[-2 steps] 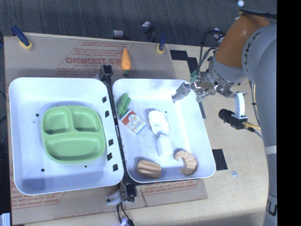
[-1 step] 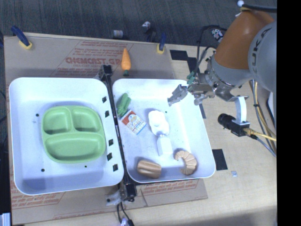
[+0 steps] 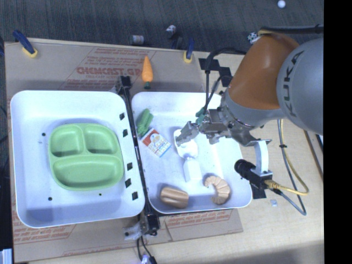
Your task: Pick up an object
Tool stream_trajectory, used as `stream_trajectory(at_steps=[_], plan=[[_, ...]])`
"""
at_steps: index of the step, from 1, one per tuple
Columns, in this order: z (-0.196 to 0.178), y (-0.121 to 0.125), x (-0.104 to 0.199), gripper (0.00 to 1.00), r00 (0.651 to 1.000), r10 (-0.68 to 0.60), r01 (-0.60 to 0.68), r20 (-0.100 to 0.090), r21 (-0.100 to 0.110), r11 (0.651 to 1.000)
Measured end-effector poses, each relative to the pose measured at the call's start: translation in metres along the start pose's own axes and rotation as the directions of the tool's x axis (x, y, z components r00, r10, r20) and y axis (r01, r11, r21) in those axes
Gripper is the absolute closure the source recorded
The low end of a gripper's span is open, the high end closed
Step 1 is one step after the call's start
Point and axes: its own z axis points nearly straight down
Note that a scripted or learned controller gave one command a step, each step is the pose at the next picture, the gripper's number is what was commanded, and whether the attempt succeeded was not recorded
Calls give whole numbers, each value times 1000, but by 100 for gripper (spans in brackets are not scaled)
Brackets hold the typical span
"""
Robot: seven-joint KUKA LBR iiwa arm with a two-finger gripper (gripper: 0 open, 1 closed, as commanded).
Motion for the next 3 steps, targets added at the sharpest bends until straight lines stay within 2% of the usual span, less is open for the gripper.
stream_trajectory(at_steps=[1,2,3], plan=[[0,0,-1,0,1000,1,-1,1,0,1000],[12,46,-41,0,1000,3,-3,1,1,1000],[6,-28,11,0,1000,0,0,0,0,1000]])
